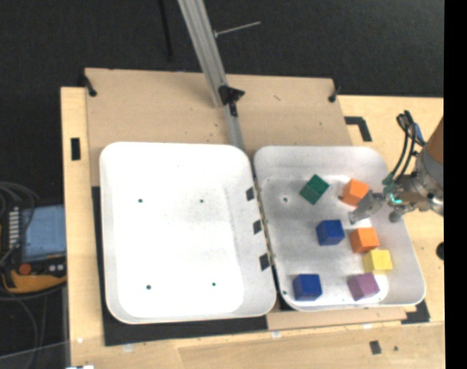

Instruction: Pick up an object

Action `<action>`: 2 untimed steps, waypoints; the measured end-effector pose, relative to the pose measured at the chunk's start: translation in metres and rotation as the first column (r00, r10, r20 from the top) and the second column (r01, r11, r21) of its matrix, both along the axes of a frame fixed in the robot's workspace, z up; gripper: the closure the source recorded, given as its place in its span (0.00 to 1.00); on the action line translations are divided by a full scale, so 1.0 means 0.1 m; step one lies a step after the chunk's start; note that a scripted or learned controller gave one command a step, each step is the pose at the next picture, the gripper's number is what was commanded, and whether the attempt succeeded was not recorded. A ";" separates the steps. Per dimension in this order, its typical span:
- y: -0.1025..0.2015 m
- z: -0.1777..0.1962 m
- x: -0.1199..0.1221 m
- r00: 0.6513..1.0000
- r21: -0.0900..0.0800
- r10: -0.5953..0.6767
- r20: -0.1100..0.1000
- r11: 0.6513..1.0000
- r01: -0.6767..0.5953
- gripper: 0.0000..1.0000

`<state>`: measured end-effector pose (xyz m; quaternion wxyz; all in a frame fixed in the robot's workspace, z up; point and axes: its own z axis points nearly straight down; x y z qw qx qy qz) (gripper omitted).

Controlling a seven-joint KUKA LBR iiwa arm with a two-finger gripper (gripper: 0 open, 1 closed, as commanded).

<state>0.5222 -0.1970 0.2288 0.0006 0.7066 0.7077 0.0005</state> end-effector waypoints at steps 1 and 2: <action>0.00 -0.42 0.02 1.000 -0.001 -0.003 -0.005 1.000 0.003 0.00; -0.10 -0.95 0.06 1.000 -0.002 -0.003 0.005 1.000 0.003 0.00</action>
